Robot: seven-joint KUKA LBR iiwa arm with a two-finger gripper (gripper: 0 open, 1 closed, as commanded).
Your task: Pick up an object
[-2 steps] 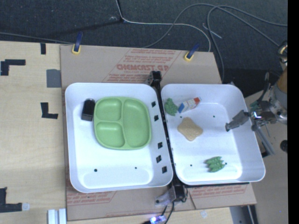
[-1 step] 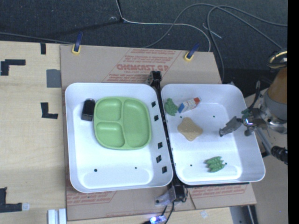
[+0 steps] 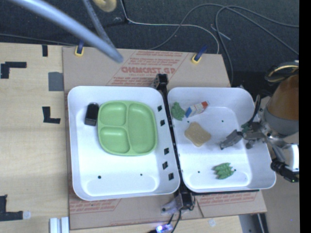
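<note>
While over rt bin (image 3: 252, 106) | jaws (image 3: 227, 142) state unclear | sponge (image 3: 197, 134) nearby

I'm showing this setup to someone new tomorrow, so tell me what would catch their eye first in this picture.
Most striking is the light green divided plate filling the middle of the left bin, with a small black object at its left edge. Next is the right bin, holding a tan sponge-like piece, two green items and a white tube. The arm's end effector reaches in from the right.
</note>
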